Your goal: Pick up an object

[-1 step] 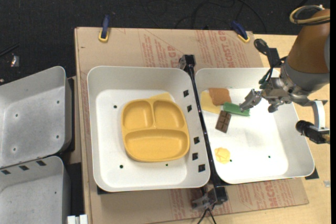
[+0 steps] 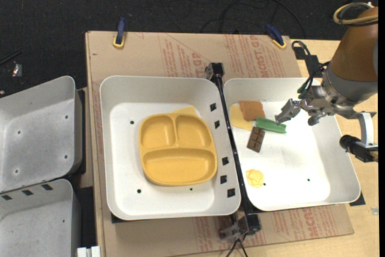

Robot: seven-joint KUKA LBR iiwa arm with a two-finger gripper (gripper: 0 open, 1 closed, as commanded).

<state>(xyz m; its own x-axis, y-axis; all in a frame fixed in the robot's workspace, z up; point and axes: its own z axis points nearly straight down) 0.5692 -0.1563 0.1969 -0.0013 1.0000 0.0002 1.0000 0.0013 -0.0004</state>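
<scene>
Looking down from the overhead camera: the claw (image 2: 299, 109) hangs over the right bin (image 2: 313, 189), can't tell its state. The green stick (image 2: 270, 126) lies just beside it, lower left, long axis running left-right.

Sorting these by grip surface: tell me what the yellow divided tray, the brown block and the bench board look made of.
Yellow divided tray: likely moulded plastic, smooth with a soft sheen and rounded compartment walls.
Brown block: matte and soft-edged, possibly foam or sponge; the view leaves it open.
Bench board: tan, flat, red printed lettering, looks like cardboard.
</scene>
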